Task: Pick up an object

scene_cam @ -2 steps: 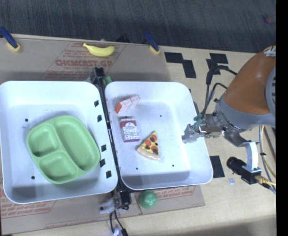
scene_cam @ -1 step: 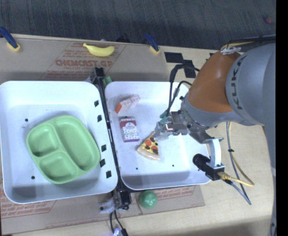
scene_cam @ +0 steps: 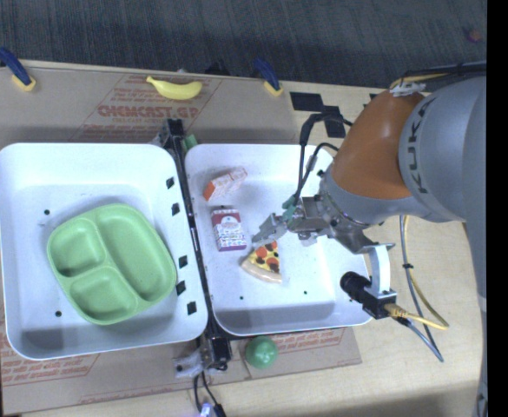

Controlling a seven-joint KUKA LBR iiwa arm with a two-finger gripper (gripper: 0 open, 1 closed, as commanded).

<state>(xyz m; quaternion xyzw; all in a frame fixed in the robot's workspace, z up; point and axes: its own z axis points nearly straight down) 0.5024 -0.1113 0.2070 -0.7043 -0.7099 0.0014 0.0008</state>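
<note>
My gripper [scene_cam: 273, 226] hangs over the right bin [scene_cam: 323, 311], reaching in from the right. Its tip is just above a toy pizza slice [scene_cam: 265, 263] that lies on the bin floor. A red box [scene_cam: 227, 229] lies just left of the tip. An orange and white packet [scene_cam: 225, 183] lies further back in the same bin. I see nothing held in the gripper.
The left bin [scene_cam: 19, 189] holds a green divided plate [scene_cam: 110, 261]. On the cardboard outside the bins lie a yellow banana [scene_cam: 175, 86] at the back and a green ball [scene_cam: 260, 351] at the front. Blue clamps [scene_cam: 16, 68] grip the bench's back edge.
</note>
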